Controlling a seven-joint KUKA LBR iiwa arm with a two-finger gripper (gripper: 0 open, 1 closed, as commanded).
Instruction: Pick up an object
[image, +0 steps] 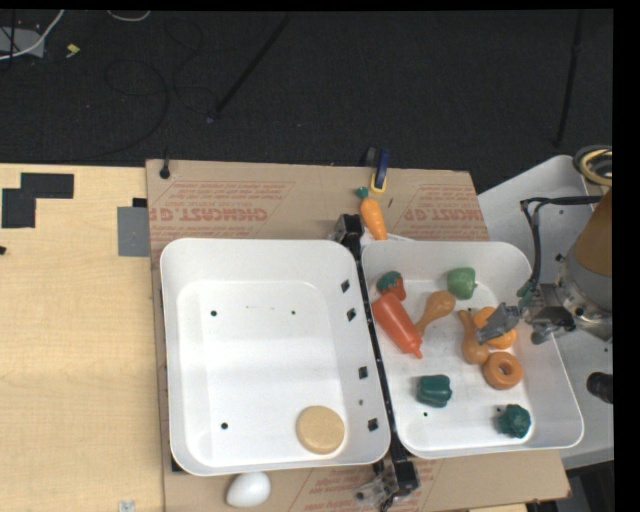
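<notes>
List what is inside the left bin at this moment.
The left bin holds one round tan disc near its front right corner, lying on the bare white floor with small dark holes. Nothing covers any part of the bin.

Red print on the cardboard sheet (300, 200) under the bins, seen upside down and mirrored from this camera; partly legible as "CHEMCAST, G.P." above the left bin, a cut-off repeat above the right bin; fainter red lettering along the sheet's bottom edge, unreadable.
</notes>
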